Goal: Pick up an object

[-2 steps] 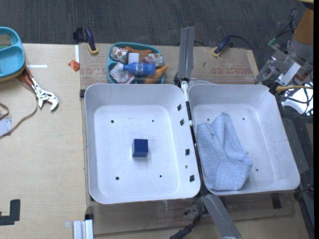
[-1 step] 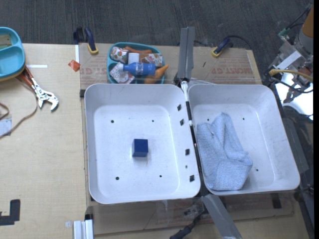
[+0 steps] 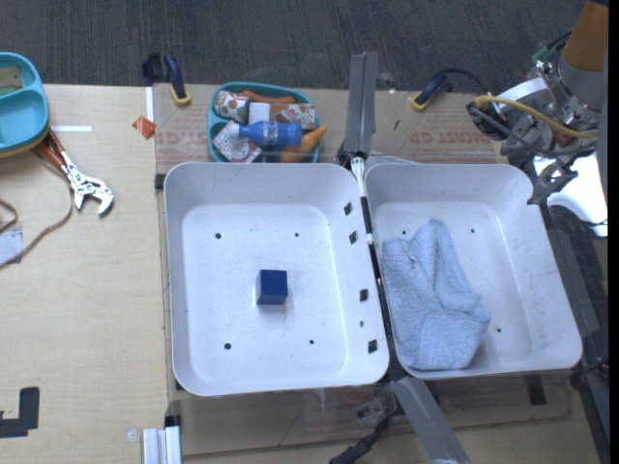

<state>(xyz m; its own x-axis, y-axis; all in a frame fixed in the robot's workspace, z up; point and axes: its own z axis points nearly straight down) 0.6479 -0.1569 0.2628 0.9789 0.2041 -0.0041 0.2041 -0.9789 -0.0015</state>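
A small blue cube (image 3: pixel 273 286) lies near the middle of the left bin (image 3: pixel 193 220). A crumpled pale blue cloth (image 3: pixel 433 298) lies in the right bin (image 3: pixel 522 249), spread from its centre toward the front left. The arm, with its orange band (image 3: pixel 585 37), stands at the upper right. Its gripper (image 3: pixel 544 180) hangs over the right bin's far right corner, well away from the cloth and far from the cube. Nothing shows in its grasp.
A teal tub (image 3: pixel 263 124) of assorted small items sits behind the left bin. A wrench (image 3: pixel 85 189) and a teal dish (image 3: pixel 19 100) lie on the bench at left. Cables hang around the wrist (image 3: pixel 513 124). A metal divider bar (image 3: pixel 360 95) runs between the bins.
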